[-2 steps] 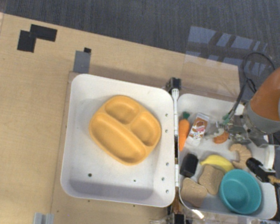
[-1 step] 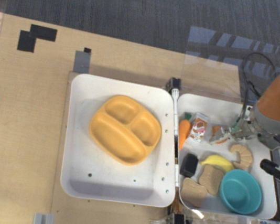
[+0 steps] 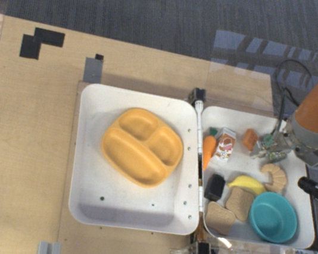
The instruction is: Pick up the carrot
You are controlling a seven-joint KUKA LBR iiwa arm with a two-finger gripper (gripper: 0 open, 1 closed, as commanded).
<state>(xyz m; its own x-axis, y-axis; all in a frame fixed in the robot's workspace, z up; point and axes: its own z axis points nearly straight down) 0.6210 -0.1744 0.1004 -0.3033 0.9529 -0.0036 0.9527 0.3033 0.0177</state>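
One pincer (image 3: 272, 146) low in right bin (image 3: 303, 241), apart from carrot (image 3: 208, 149)

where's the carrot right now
The carrot lies in the right bin, against its left wall, just left of the small carton and above the black object.

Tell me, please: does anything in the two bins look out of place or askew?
Nothing looks spilled or damaged. The yellow divided plate lies askew in the left bin, and the carrot rests against the right bin's left wall.
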